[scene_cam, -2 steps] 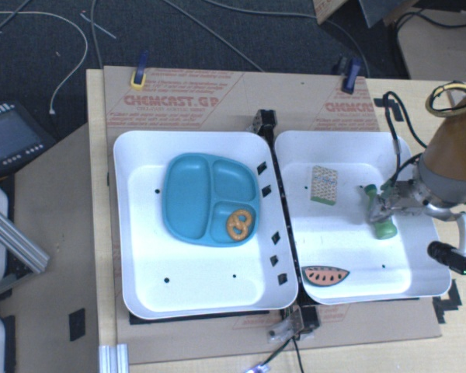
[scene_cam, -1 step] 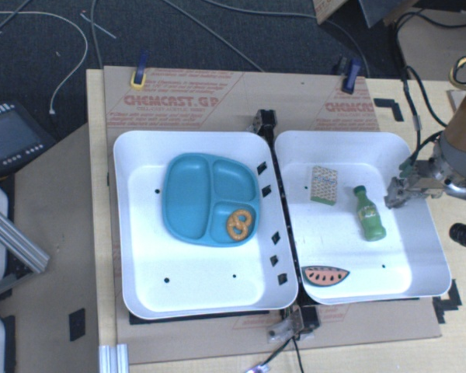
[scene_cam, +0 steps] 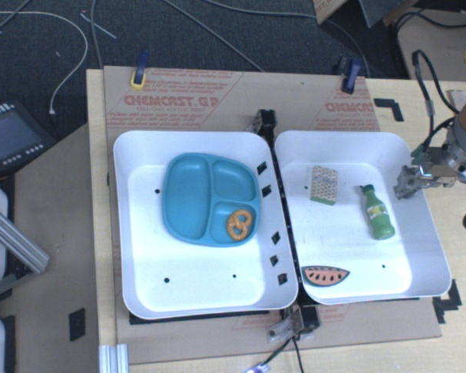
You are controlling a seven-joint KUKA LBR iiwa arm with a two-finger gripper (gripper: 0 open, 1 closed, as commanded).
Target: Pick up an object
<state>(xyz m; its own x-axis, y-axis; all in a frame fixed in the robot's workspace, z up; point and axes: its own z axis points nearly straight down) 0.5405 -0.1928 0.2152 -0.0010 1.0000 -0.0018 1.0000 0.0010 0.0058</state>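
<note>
The right bin [scene_cam: 419, 231] holds a green bottle [scene_cam: 378, 213] lying near its right side, a small patterned pouch [scene_cam: 324, 185] toward the back, and a watermelon slice [scene_cam: 325, 276] at the front left. My gripper [scene_cam: 414, 179] hangs at the right rim of that bin, a short way right of the bottle and apart from it. Nothing shows between its fingers. In the left bin [scene_cam: 140, 270] lies a blue divided plate [scene_cam: 194, 200] with a pretzel [scene_cam: 239, 224] in its front right compartment.
Black clips [scene_cam: 276, 239] line the divider between the two bins. Blue clamps [scene_cam: 140, 74] [scene_cam: 349, 74] hold the cardboard base at the back. Cables run over the dark floor behind the bench.
</note>
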